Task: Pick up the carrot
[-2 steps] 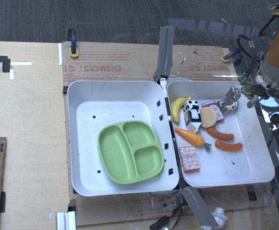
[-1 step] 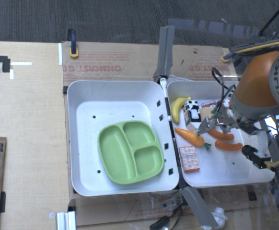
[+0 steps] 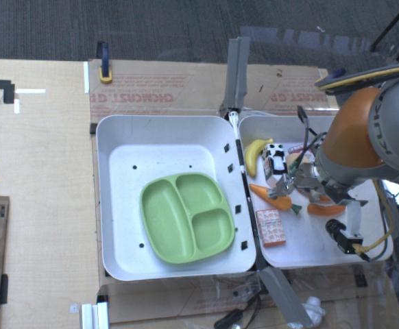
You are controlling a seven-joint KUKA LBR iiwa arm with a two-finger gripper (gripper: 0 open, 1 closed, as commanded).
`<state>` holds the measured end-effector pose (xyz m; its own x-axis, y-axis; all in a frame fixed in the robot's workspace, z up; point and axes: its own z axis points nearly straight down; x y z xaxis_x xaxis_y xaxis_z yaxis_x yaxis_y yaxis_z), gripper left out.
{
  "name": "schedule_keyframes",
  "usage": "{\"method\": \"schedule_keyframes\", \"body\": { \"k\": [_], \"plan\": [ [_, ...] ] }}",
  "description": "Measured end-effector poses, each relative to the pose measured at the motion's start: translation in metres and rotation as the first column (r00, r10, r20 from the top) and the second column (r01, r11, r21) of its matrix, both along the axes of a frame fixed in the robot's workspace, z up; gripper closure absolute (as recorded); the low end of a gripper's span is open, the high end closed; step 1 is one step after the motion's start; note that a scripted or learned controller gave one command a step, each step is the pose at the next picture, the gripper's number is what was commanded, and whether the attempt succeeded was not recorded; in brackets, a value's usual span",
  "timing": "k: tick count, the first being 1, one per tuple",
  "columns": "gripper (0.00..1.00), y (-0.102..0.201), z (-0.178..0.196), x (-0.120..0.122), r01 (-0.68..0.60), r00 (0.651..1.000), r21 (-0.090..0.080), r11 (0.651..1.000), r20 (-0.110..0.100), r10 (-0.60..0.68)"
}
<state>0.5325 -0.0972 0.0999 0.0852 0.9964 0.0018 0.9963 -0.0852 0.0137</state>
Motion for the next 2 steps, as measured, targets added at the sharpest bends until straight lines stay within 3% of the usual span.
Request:
{"method": "schedule_keyframes", "body": {
  "k": [1, 2],
  "plan": [
    [1.00, 0.0002, 0.0135, 0.0046, 0.003, 1.000, 0.000, 1.000, 0.014, -0.003],
    [0.00, 0.0004, 0.0102, 0.0022, 0.003, 1.000, 0.002, 1.000, 0.005, -0.003]
  ]
}}
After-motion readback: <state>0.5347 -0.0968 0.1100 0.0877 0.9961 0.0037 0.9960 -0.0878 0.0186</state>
